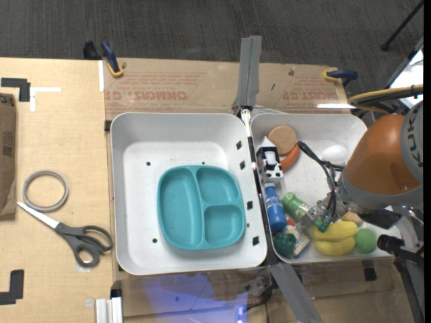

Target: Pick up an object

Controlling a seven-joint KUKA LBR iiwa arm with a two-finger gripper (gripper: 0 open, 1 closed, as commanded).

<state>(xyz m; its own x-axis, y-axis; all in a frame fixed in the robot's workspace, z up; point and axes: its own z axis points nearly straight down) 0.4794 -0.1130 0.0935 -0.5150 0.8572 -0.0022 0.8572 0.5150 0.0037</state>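
Crowding the gripper (322, 215): banana (337, 237), green ball (366, 240), blue bottle (274, 207).

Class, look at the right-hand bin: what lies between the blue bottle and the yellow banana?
In the camera view, a green bottle-like object lies between the blue bottle and the banana, near the gripper.

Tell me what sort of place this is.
Most likely a robotics lab bench for pick-up trials. The arm reaches over two white bins, one cluttered with toy fruit such as a banana, and cardboard is clamped to the bench behind them.
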